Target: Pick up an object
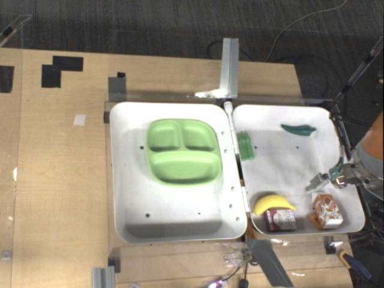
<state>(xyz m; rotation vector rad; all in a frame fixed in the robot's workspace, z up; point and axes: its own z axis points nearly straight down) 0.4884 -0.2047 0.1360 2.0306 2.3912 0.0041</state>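
Observation:
My gripper [329, 179] hangs over the right side of the right bin [282, 155], just above an orange and white carton [327, 212]. Nothing shows in its grasp. A yellow banana [273, 203] lies at the bin's front edge, touching a dark red can [280, 220] that lies on its side. A small green block [245, 146] rests against the bin's left wall. A teal, leaf-shaped item [298, 129] lies near the back right corner.
The left bin [129, 179] bears a green divided plate [182, 150]. An upright metal post [230, 68] stands behind the seam between the bins. The arm's grey and orange body [372, 152] overhangs the right bin's right wall.

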